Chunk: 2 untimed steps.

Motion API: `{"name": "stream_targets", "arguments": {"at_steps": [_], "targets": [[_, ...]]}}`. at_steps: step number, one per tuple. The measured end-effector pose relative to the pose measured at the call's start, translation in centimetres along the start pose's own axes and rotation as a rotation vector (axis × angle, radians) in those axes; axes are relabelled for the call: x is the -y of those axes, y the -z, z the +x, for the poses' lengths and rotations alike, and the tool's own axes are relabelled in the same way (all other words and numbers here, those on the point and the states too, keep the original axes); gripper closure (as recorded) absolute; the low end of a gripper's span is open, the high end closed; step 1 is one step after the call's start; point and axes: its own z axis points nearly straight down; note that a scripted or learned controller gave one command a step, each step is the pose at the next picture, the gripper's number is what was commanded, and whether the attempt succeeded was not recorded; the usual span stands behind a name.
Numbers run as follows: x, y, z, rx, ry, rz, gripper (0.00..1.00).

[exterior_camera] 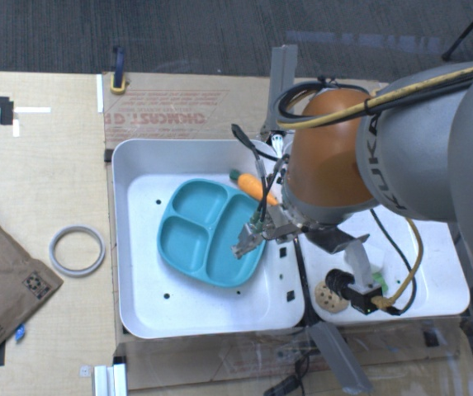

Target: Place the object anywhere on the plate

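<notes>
While the carrot (pixel 251 186) is seen lying slantwise, green tip up-left, at the plate's (pixel 188 242) upper right rim, the gripper's (pixel 249 244) state cannot be told.

Carrot (pixel 251 186) half behind the arm (pixel 343 151)

"KUKA" stands on the grey arm (pixel 401 151); the cardboard sheet (pixel 186 110) bears mirrored red print, illegible.
</notes>
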Motion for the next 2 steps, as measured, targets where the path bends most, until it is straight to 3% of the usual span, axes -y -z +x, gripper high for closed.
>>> {"name": "stream_targets", "arguments": {"at_steps": [1,2], "targets": [[0.0,0.8,-0.2,0.001,-0.005,0.001,1.00],[1.9,0.0,-0.2,0.000,-0.033,0.000,1.00]]}}
